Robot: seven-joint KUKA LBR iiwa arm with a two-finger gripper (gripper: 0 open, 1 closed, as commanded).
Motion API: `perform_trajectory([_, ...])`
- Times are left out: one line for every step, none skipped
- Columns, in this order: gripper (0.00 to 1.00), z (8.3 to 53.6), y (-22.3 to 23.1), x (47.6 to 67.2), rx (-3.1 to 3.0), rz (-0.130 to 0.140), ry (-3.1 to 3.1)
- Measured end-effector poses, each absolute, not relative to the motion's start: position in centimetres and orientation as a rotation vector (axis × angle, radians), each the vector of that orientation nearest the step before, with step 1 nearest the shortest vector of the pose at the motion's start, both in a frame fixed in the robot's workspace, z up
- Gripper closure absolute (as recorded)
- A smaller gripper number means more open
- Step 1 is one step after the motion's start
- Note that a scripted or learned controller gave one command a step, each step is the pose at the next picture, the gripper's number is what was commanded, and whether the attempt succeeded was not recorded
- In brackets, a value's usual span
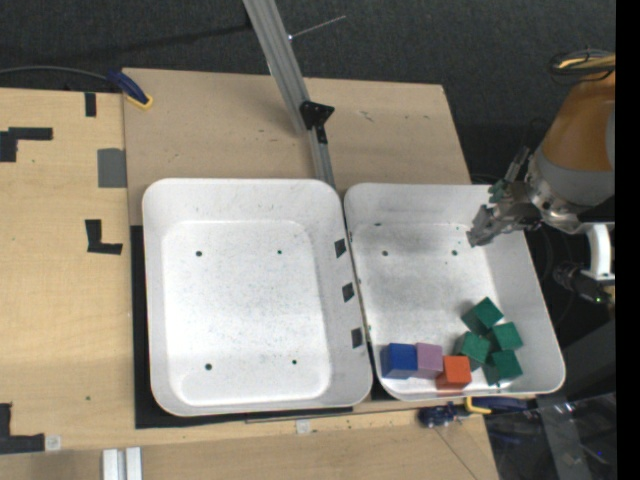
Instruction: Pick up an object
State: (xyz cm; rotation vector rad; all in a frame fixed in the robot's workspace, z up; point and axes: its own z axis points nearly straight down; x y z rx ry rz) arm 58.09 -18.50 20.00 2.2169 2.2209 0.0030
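Hand (484,230) above right bin's (420,268) far edge

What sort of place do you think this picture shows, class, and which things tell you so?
Probably a robotics lab or test bench: a robot arm's gripper reaches over two white bins on a plywood bench, with small coloured blocks heaped in the right one.

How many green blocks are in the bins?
4, clustered in the right bin near its lower right corner. Others may be hidden behind them.
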Motion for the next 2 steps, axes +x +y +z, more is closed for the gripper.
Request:
perform_trajectory([1.00, 26.1, -17.9, 57.8, 2.215, 0.005, 2.220])
perform_trajectory([1.00, 26.5, -13.1, 57.0, 2.216, 0.001, 2.229])
